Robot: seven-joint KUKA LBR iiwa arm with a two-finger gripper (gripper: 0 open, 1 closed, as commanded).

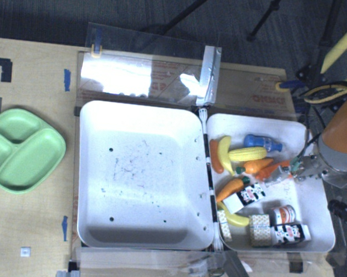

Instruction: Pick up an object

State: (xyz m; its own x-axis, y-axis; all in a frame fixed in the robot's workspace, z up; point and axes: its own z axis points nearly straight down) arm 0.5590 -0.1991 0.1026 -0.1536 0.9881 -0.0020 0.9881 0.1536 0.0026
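Over the right bin (pixel 324 205) I see the hand (pixel 293 167) low beside a carrot (pixel 263 167) | grip state: I cannot tell | bin load: bananas (pixel 247 154), blue bottle (pixel 261 142), second carrot (pixel 229 187), cow-print boxes (pixel 290 233) | left bin (pixel 140 174) alongside | green tray (pixel 19 150) far left on surface (pixel 24 55)

The arm (pixel 342 140) is cut off at the right edge, its tool (pixel 296 168) blurred.

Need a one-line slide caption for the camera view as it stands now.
KUKA arm's pincer low in the right bin beside toy carrots and a corn cob; green divided plate on the bench at left.
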